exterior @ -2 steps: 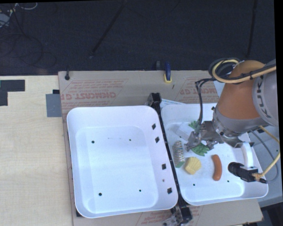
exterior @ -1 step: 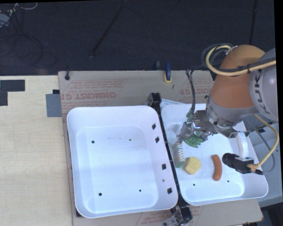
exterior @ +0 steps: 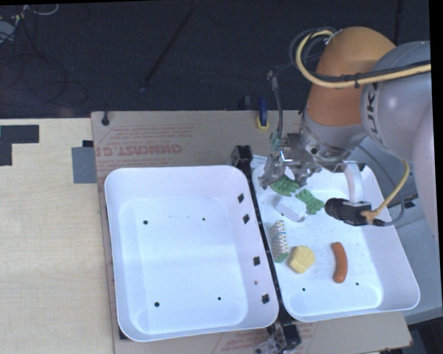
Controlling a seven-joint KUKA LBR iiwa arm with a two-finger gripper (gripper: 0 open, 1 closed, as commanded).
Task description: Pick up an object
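My gripper (exterior: pixel 281 170) hangs over the far left part of the right bin (exterior: pixel 391 290), under the orange-banded wrist. Directly beneath it lies a green piece (exterior: pixel 285 186), with a second green piece (exterior: pixel 310 200) just to its right. A small white object (exterior: pixel 289 208) rests between and in front of them. I cannot tell whether the gripper touches the green piece. Nearer the front lie a pale ribbed brush-like item (exterior: pixel 279 240), a yellow corn-shaped piece (exterior: pixel 301 260) and a red-orange sausage (exterior: pixel 339 262).
The left bin (exterior: pixel 124 213) sits beside the right one, separated by a black-clipped divider (exterior: pixel 257 237). Both bins rest on a cardboard sheet (exterior: pixel 154 142) on the wooden bench. The arm's grey body fills the upper right.
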